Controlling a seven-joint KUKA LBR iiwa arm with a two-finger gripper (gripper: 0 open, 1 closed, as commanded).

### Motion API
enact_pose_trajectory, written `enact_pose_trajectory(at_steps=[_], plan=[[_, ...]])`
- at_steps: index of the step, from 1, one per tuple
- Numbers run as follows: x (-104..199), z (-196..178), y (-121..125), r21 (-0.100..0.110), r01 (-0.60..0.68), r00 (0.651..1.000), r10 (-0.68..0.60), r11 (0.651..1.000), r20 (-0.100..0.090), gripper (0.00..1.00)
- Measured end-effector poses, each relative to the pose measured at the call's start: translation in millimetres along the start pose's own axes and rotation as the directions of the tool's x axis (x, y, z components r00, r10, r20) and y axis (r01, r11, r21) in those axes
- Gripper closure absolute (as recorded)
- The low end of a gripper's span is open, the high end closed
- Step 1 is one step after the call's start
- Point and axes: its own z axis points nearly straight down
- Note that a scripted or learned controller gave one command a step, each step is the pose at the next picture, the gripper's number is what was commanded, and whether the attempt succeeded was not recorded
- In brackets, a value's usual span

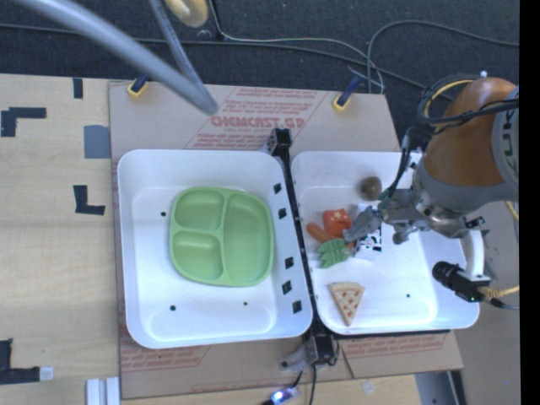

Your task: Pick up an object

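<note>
The gripper (361, 229) hung low in the right bin (422, 306), just above the green leafy toy (333, 252) beside the red piece (336, 219). How wide it stood could not be told, and nothing showed in its hold. The approach looked nearly done; next it likely needed to settle and close.

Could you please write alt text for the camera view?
The arm's pincer hovers over toy food in the right bin: tomato, greens, pizza slice. The left bin holds a green tray.

red "chemcast gp" print on the brown board (253, 116).
</note>
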Motion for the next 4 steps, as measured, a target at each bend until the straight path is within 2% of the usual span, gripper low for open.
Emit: enact_pose_trajectory(at_steps=[1, 3, 4], plan=[[0.2, -5.9, 2.7, -0.012, 0.003, 1.000, -0.003, 1.000, 0.001, 0.00], [-0.4, 92.9, -12.6, -0.007, 0.002, 1.000, -0.002, 1.000, 0.001, 0.00], [-0.2, 125.3, -12.4, -0.013, 0.003, 1.000, -0.002, 1.000, 0.003, 0.00]])
